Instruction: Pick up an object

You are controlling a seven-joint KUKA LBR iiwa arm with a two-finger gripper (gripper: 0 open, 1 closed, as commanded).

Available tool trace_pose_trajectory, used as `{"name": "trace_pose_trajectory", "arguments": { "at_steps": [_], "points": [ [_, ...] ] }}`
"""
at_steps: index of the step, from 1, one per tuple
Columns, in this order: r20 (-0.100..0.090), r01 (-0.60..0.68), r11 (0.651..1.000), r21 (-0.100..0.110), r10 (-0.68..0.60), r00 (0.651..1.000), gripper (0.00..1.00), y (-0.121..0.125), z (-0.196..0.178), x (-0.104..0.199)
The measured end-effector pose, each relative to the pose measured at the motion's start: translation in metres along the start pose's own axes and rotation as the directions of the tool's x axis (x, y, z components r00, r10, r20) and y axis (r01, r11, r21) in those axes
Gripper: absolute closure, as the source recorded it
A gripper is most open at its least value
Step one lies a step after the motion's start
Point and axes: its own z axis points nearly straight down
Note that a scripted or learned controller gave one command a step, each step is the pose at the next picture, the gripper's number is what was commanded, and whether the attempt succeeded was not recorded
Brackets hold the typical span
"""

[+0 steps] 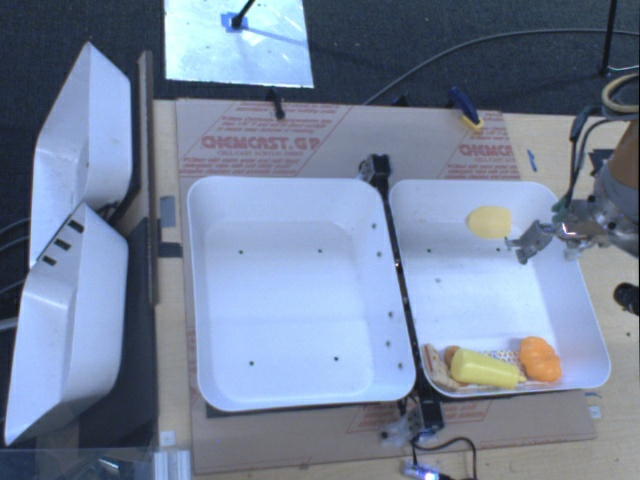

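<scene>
1. The bench (560, 143) is pale wood, with a sheet of printed cardboard (300, 133) lying under two white bins.
2. The left bin (215, 268) sits square on the cardboard; small dark dots mark its floor.
3. The right bin (580, 313) lies just beside it, their inner walls touching along a dark clamp strip (395, 258).
4. Two spare white bins (75, 268) lean on edge at the far left, off the bench.
5. A shiny metal plate (240, 28) lies on the dark floor beyond the bench.
6. The arm (615, 193) comes in from the right edge, over the right bin's far right rim.
7. The end effector (528, 243) hangs over the upper right part of the right bin; I cannot tell whether it is spread or pressed together, and nothing shows pinched in it.
8. A pale yellow ball (489, 221) rests on the bin floor just to the left of the end effector, near the far wall.
9. A yellow bottle (484, 370) lies on its side against the near wall of the right bin.
10. An orange fruit (540, 359) sits touching the bottle's right end, in the near right corner.
11. A blue and yellow clamp (466, 108) grips the bench's far edge.
</scene>
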Motion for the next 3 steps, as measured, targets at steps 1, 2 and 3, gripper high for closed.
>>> {"name": "trace_pose_trajectory", "arguments": {
  "at_steps": [1, 2, 3],
  "points": [
    [0.000, 0.000, 1.000, 0.000, 0.000, 1.000, 0.00, 0.0000, 0.0000, 0.0000],
    [0.000, 0.000, 1.000, 0.000, 0.000, 1.000, 0.00, 0.0000, 0.0000, 0.0000],
    [0.000, 0.000, 1.000, 0.000, 0.000, 1.000, 0.00, 0.0000, 0.0000, 0.0000]
  ]
}}
